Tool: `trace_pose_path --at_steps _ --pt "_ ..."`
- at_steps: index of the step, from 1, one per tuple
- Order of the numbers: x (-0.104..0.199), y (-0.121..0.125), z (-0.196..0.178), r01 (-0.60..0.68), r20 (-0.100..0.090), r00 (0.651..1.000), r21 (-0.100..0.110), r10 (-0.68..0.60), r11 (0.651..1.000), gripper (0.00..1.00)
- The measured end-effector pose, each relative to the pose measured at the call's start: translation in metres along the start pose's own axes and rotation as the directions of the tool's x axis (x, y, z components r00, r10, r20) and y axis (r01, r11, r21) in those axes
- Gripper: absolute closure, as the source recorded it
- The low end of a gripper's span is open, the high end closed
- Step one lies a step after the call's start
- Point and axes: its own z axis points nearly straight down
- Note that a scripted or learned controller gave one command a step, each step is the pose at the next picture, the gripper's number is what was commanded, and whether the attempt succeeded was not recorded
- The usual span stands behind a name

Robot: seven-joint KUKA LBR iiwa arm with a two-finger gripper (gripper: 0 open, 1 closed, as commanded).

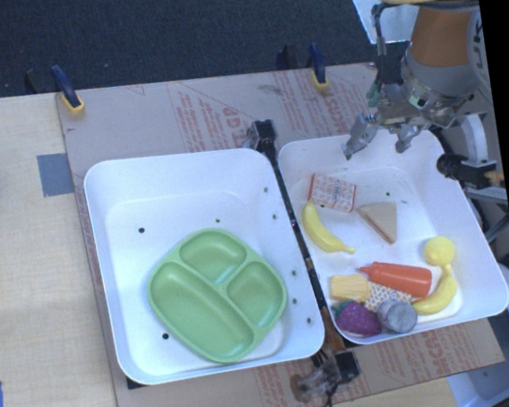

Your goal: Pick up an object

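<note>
Gripper (380, 139) hangs over the right bin's (472, 213) far edge, fingers spread, nothing between them
Below it lie a cracker box (333, 193), banana (324, 231), sandwich wedge (382, 221), carrot (401, 276), possibly grapes (356, 318); green plate (217, 293) fills the left bin (120, 256)

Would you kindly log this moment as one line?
phase: approach | pincer: open, holding nothing, above right bin far edge | left bin: green plate

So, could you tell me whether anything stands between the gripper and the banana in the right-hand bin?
Nothing visible does. The gripper hangs open over the far end of the right bin, and the banana lies nearer and to the view's left, uncovered. The patterned card lies beside that path, flat on the floor.
</note>
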Motion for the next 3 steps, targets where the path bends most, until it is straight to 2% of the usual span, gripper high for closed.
trace_pose_path --at_steps 1,2,3 --pt "-0.02 -0.065 0.111 0.0 0.0 1.0 0.001 0.0 1.0 0.0" --pt "0.037 -0.006 0.109 0.002 0.0 1.0 0.0 -0.002 1.0 0.0" --pt "0.018 0.005 0.109 -0.002 0.0 1.0 -0.002 0.002 1.0 0.0"
